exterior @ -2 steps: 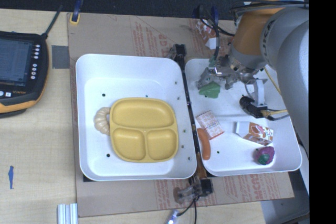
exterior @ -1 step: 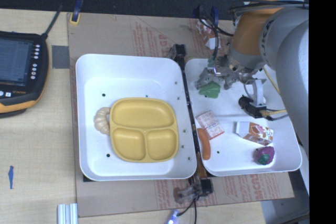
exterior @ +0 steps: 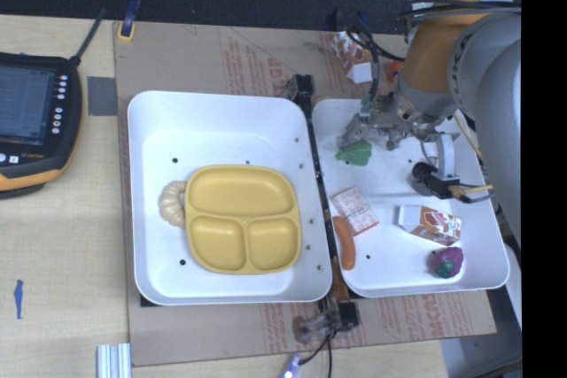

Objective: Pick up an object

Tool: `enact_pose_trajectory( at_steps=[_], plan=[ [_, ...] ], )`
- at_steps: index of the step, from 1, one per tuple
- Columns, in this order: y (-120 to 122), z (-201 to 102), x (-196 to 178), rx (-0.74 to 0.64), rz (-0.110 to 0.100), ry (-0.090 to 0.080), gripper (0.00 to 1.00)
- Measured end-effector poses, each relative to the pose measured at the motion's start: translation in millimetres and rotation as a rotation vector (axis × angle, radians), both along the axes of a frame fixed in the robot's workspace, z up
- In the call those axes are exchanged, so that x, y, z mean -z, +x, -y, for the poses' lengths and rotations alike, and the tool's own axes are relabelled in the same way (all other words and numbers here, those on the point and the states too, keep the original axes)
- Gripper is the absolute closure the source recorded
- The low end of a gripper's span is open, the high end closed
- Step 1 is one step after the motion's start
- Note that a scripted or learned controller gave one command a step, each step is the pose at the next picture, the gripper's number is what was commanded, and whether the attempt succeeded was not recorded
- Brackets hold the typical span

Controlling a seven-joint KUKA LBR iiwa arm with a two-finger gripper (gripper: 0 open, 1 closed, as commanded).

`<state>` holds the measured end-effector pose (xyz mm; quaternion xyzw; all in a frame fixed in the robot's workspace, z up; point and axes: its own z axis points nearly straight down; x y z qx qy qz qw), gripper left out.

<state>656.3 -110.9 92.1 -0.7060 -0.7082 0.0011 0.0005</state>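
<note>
Hanging over the right bin [exterior: 496, 279], the gripper [exterior: 365, 135] has its fingers spread apart; the green object [exterior: 356, 154] lies just below the jaws, ungrasped; the red-white packet [exterior: 354, 210] sits farther below.

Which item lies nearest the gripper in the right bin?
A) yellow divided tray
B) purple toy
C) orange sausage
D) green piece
D: the green piece lies right under the gripper near the top left of the right bin, while the purple toy and orange sausage sit toward the bin's lower edge and the yellow divided tray is in the left bin.
</note>
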Motion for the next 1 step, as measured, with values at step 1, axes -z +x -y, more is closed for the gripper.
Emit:
enact_pose_trajectory(
  at_steps=[1],
  plan=[
    [-0.3, -15.7, 0.3, -0.002, -0.003, 0.001, 0.0]
  ],
)
